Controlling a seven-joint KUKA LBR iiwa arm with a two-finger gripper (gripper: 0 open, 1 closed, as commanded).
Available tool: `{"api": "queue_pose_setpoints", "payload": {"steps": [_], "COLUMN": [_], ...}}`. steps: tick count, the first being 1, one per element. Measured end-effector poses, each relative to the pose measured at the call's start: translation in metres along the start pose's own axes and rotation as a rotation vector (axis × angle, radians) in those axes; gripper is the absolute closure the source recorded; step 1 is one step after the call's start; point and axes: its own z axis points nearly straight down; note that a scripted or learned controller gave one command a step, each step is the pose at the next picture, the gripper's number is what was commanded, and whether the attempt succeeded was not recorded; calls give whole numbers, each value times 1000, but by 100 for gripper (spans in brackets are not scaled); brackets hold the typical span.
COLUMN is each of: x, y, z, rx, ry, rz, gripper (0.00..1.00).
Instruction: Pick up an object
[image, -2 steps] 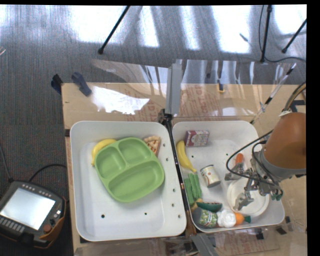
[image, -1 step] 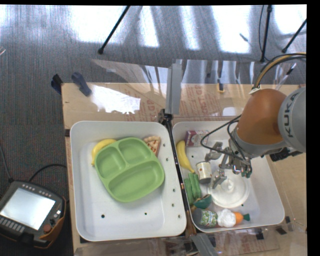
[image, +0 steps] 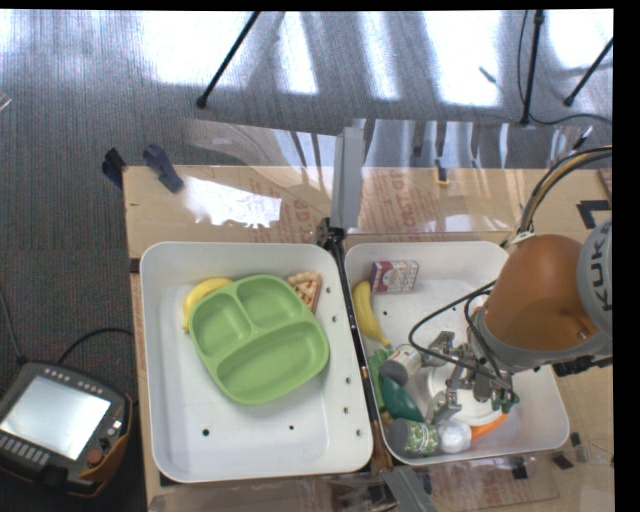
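Observation:
My gripper (image: 474, 392) hangs low over the right bin (image: 520, 262), near its front right part, and its fingers look open. I see nothing held between them. Under and around it lie a white dish (image: 452, 384), an orange carrot (image: 490, 427) and a white ball (image: 455, 436). To its left are a dark green bottle (image: 400, 400), a grey-capped white can (image: 398, 364) and a clear bottle with a green label (image: 415, 436). A banana (image: 367, 312) and a small pink box (image: 394, 275) lie farther back.
The left bin (image: 250, 440) holds a green divided plate (image: 259, 337), with a yellow item (image: 200, 293) and a waffle-like slice (image: 305, 290) tucked under its far edge. The arm's orange band (image: 540, 290) covers the right bin's right side. A pendant (image: 60, 420) sits on the floor at left.

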Motion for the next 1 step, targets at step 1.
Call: {"api": "queue_pose_setpoints", "payload": {"steps": [1], "x": [3], "y": [2], "z": [-6], "rx": [-2], "ry": [14], "rz": [-4], "gripper": [100]}}
